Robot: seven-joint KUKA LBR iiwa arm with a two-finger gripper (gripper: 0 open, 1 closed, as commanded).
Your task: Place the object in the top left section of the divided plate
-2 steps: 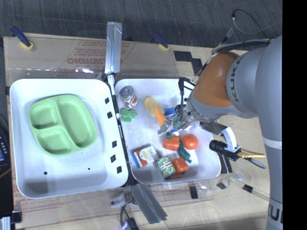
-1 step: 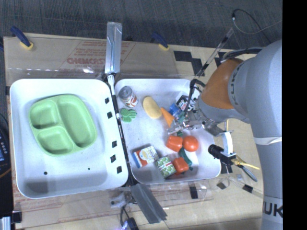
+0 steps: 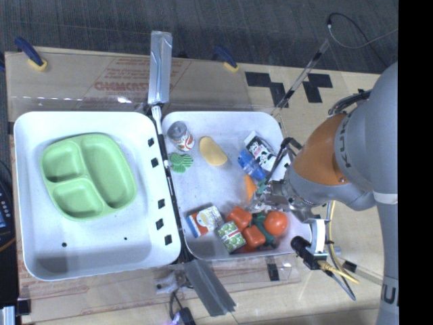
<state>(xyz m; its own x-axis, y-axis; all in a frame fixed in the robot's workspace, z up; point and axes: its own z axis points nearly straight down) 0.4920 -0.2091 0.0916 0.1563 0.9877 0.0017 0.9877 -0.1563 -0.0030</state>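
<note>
The divided plate (image 3: pixel 88 175) is green and lies in the left bin (image 3: pixel 34 249), a little toward 10 o'clock of the bin's middle. It has two small sections on its left side and one long section on its right; all three look bare. Its long axis runs nearly from 12 to 6 o'clock, slightly tilted.

The gripper (image 3: pixel 260 191) is low in the right bin (image 3: pixel 203 124), at about 3 o'clock of that bin, just over the pile of objects. The wrist covers the fingers, so I cannot tell if they are released or clenched, or if something is between them.

Which object is the task's thing I cannot tell. Just beside the gripper is a small orange piece (image 3: pixel 249 185), with its long axis about 12 to 6 o'clock. A red tomato (image 3: pixel 275 223) is at 5 o'clock of the gripper. A yellow oval object (image 3: pixel 214 151) points from 11 to 5 o'clock. A can (image 3: pixel 180 135) lies at 11 o'clock of the bin.
</note>
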